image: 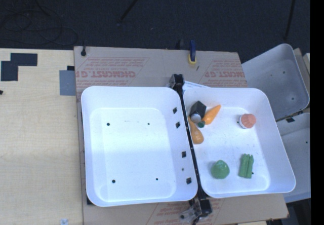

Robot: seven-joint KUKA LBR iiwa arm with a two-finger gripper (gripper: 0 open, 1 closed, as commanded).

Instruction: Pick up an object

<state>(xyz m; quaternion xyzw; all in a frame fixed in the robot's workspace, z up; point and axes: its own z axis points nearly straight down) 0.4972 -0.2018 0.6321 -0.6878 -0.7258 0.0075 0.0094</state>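
The right bin (273, 122) holds several small objects. An orange carrot-shaped piece (211, 113) lies near its far left, beside a black block (197, 109). Just below them are a small grey-green piece (196, 119) and an orange-yellow piece (196, 134) against the left wall. A round pink-and-white object (247, 120) rests toward the right. A green rounded object (220, 170) and a green ribbed piece (246, 165) lie near the front.
The left bin (91, 133) stands beside the right one, joined by a black clamp strip (184, 138). Both rest on a cardboard sheet (131, 69) on the wooden bench. A grey metal plate (281, 77) sits to the right.
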